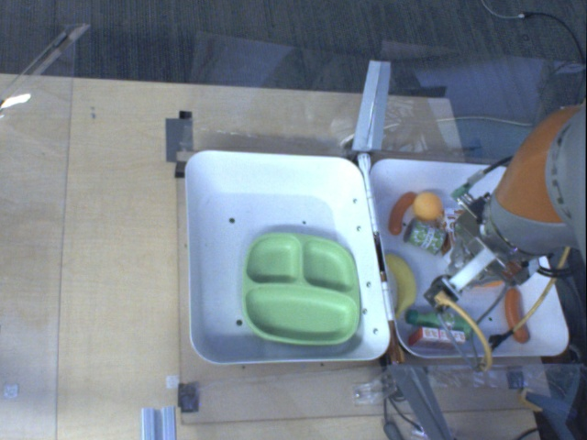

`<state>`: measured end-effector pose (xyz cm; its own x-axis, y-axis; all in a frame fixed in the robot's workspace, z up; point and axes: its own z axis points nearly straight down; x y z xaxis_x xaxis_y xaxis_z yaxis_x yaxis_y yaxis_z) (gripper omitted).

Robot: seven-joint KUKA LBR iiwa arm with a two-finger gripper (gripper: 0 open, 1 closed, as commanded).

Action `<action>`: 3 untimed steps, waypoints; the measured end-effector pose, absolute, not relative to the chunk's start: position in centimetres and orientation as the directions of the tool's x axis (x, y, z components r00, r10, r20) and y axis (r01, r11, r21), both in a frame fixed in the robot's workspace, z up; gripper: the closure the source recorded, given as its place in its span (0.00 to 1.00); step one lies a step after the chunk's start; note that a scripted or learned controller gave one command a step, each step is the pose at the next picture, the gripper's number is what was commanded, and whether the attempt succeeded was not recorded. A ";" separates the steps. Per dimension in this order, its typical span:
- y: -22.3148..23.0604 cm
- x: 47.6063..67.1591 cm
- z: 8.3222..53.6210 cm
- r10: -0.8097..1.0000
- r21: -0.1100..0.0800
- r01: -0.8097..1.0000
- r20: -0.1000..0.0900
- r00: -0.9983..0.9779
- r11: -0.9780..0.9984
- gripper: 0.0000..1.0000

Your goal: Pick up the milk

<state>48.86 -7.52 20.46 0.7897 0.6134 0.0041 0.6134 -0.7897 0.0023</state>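
The milk (425, 236) is a small carton with a green and white label, lying in the right bin (550, 342) just below an orange. My gripper (459, 230) hangs over the middle of that bin, right beside the carton's right edge. The grey wrist and its orange band (541, 186) cover the gripper from above, so whether it touches the carton is hidden.
Around the milk lie an orange (426, 205), a red sausage (400, 213), a banana (401, 280), a green item (431, 318), a red packet (438, 335) and another sausage (515, 314). A yellow cable (472, 330) loops below the wrist. The left bin (211, 246) holds a green divided plate (301, 288).
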 end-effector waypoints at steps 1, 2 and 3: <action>-14.2 50.8 9.6 0.379 -0.001 0.379 0.003 0.925 -0.925 1.00; -6.9 53.2 20.2 0.391 0.001 0.391 0.004 0.920 -0.920 1.00; -13.9 50.1 12.3 0.433 -0.001 0.433 0.000 0.901 -0.901 1.00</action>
